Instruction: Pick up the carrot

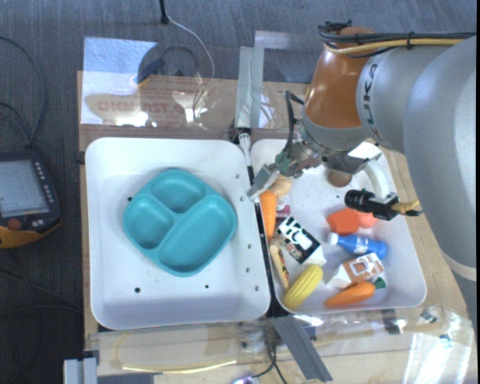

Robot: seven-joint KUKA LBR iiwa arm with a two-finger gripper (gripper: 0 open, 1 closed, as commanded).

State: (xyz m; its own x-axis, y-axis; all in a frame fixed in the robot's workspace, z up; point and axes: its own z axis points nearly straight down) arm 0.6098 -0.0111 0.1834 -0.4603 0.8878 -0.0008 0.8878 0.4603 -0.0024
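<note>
My jaws (266, 179) hang low over the back left corner of the right bin (406, 256), close to the wall it shares with the left bin (112, 278), and from this slant I cannot tell whether they are open or closed. Just below them a tan rounded bit (282, 187) sits against an orange tapered piece (268, 211) that points toward the front along that shared wall; I cannot tell whether I am touching either. Next out, a black-and-white box (298, 239) lies near the middle of the bin, with a thin yellow stick (279, 264) beside it by the wall and a yellow corn cob (302, 286) in front of it. Toward the right side lie a red-orange lump (353, 219), a blue bottle (360, 246) and a small carton (362, 270). The carrot (352, 295) lies on its side near the front wall of the right bin, just in front of the carton and right of the corn cob, well apart from my jaws. In the left bin rests a teal divided plate (180, 219).
</note>
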